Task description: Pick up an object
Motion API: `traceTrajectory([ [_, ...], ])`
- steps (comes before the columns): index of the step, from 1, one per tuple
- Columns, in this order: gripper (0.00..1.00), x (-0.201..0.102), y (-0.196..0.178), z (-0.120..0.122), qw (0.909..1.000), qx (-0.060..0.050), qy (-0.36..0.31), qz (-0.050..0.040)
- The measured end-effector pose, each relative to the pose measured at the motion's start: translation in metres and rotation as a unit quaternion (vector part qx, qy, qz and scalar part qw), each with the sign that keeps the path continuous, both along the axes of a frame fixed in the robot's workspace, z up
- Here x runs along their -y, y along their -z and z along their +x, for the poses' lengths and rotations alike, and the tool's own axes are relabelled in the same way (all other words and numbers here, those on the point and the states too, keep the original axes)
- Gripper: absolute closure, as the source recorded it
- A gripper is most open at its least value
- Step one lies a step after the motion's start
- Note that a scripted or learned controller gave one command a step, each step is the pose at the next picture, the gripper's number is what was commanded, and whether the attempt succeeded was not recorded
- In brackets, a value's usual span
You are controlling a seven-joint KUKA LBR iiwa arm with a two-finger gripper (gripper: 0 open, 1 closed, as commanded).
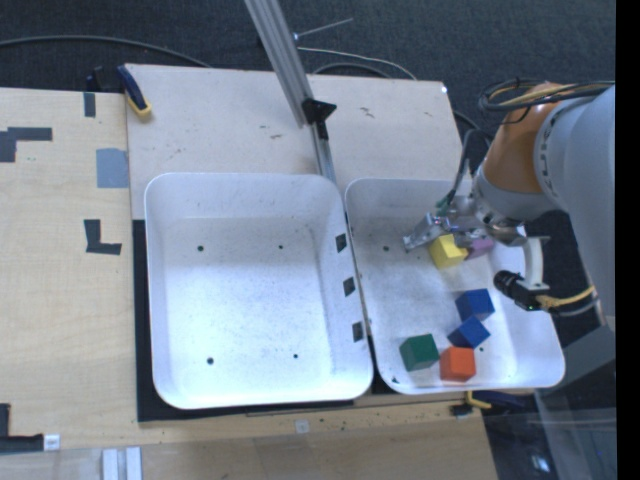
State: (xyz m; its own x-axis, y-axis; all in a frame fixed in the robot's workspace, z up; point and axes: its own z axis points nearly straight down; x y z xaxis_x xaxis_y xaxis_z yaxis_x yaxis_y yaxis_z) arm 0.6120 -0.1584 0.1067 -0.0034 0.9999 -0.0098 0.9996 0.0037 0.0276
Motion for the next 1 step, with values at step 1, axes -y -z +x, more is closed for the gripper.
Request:
traceTrajectory([
  [1,0.0,-0.0012,-0.0002,-0.0043,1.0,0.004,-0.001,-0.0017],
])
